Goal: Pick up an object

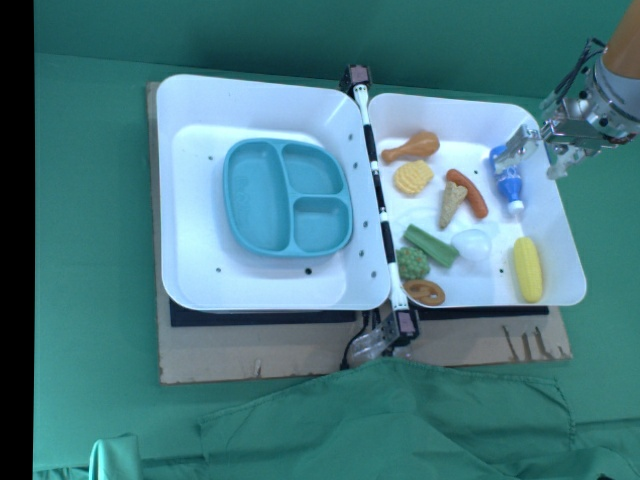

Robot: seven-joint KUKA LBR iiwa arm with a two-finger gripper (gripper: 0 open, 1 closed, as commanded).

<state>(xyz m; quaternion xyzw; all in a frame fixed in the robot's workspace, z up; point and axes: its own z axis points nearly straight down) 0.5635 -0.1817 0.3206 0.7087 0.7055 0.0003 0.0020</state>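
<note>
Nearest the camera, rumpled green cloth covers the front of the desk, lapping over the edge of a brown cardboard sheet on which both bins rest. The left bin carries a teal divided plate with three compartments, lying flat near its middle. A black-and-white clamp bar runs along the seam between the bins.

In the right bin, the front row holds a brown pretzel near the seam, a green broccoli piece just behind it, and a yellow corn cob by the right wall. A green stick-shaped vegetable lies slanted beside a pale translucent piece. Behind these sit an ice-cream cone, an orange-red sausage touching it, and a yellow waffle-like piece. A brown drumstick lies further back.

A blue-and-white bottle lies near the right wall. The tool hangs over the bin's far right corner, its two fingers spread, one just above the bottle's upper end, nothing between them. The arm's orange band shows at the upper right.
</note>
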